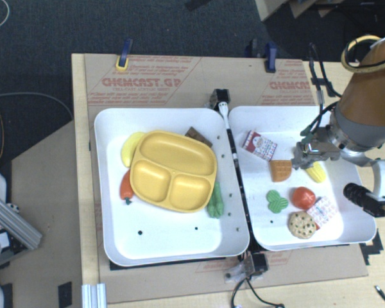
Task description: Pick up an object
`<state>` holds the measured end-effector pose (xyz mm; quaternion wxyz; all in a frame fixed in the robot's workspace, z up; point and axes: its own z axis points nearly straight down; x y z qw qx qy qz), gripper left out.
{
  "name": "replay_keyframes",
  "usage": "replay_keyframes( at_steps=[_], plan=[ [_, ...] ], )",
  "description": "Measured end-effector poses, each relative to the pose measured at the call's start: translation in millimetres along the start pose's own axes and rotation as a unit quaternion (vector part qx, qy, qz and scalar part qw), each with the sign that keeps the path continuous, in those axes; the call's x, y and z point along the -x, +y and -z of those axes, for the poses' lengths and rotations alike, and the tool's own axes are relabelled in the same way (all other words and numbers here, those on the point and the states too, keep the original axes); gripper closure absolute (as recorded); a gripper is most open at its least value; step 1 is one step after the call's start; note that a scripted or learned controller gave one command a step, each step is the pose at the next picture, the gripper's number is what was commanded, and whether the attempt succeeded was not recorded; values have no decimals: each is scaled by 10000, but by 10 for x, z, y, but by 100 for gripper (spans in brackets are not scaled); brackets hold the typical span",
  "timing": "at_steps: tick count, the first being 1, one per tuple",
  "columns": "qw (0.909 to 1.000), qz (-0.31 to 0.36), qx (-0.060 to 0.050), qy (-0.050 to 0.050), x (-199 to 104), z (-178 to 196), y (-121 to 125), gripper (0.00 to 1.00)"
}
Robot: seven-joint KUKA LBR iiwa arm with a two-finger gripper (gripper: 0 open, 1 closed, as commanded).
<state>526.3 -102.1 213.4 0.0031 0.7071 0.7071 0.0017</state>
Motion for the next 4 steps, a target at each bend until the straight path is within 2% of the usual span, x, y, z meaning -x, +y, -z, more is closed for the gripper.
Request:
replay_keyframes(
  at_steps=[1,2,3,4],
  plan=[
    [10000,4,-15,4,0,121,10,100],
    [10000,27,-18,12,-542,215,115,100],
    [10000,24,-52,21,-1034,53,154,100],
    [10000,21,-30,14,-1418,32,213,100]
  ],
)
